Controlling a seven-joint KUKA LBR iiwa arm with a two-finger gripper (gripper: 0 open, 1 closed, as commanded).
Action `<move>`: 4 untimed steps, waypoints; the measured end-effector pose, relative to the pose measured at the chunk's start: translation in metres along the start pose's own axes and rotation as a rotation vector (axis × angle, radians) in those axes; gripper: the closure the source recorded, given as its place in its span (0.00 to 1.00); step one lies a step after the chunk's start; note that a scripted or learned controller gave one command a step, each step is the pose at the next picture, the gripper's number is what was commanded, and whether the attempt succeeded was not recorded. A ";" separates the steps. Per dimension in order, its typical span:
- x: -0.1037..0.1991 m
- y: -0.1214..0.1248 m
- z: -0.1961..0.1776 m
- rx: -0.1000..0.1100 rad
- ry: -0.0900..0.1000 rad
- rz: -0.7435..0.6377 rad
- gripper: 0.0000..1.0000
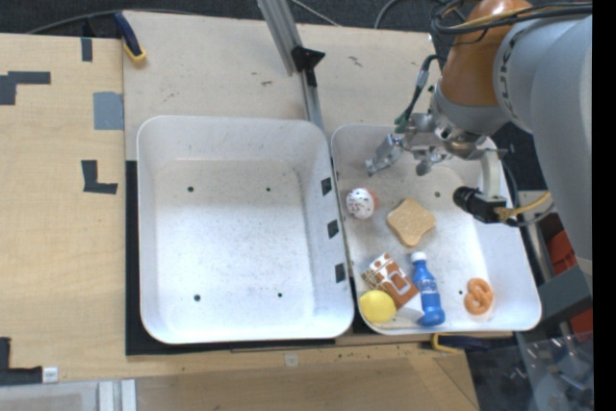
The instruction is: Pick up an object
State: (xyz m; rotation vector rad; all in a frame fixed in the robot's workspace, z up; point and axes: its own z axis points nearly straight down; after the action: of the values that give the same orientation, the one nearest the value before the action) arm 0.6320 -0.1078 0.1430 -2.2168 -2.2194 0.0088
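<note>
Camera view gives me both shallow white bins side by side on the bench: the left white bin [241, 226] and the right white bin [500, 294], which holds all the loose items. Nearest the divider I see a small white ball with red speckles [359, 203], and just to its right a tan slice of toast [411, 222]. Lower down there is a brown-and-white patterned box [388, 276], touching a yellow lemon-like ball [377, 306] below it and a blue plastic bottle with a white cap [425, 288] at its right. An orange pretzel-shaped piece [477, 295] lies apart near the bin's right corner. A black cylindrical part [474, 201] on the arm's side hangs over the right edge of the bin, above the pretzel piece.

A grey metal pole [274, 10] slants in from the top and ends at the back rim between the bins, clear of the objects.

My grey arm with its orange band [486, 53] reaches in from the right, wrist bent down over the far end of the right bin. The two-finger gripper [404, 157] hangs above bare bin floor, up and to the right of the speckled ball and above the toast. Its fingers are spread apart with nothing between them.
</note>
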 end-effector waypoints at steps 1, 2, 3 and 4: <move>0.001 -0.002 0.054 0.001 0.001 0.000 0.00; 0.002 0.000 0.041 -0.004 0.000 -0.002 1.00; 0.003 0.007 -0.021 -0.013 0.000 -0.001 1.00; 0.008 0.009 -0.065 -0.011 0.000 -0.001 1.00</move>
State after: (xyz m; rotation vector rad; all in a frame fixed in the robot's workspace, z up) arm 0.6412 -0.0996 0.2076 -2.2212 -2.2251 -0.0034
